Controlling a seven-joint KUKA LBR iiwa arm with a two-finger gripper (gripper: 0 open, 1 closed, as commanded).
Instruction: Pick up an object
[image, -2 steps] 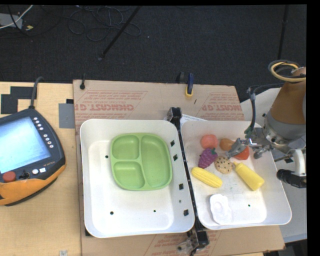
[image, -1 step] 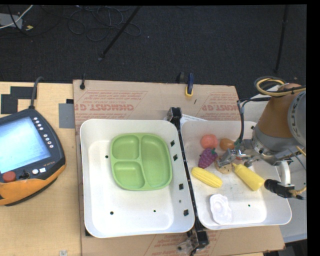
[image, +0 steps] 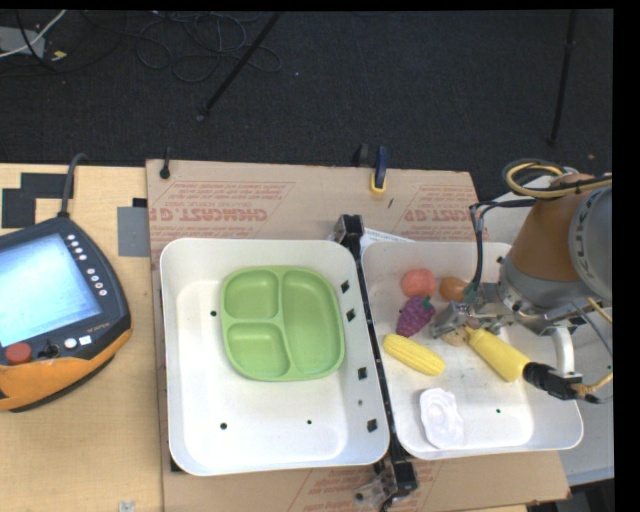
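Cardboard covers the counter (image: 250, 200) under two white bins. Inside the right bin (image: 560, 430), the gripper (image: 455, 322) hangs beside purple grapes (image: 414, 317) and corn (image: 413, 354); whether its fingers are spread, I cannot tell.

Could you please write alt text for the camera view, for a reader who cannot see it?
The arm's gripper is low in the right bin, among a purple grape bunch, a pink fruit, a yellow corn cob, a yellow-handled tool and a white object. The left bin holds a green divided plate. A control pendant lies far left.
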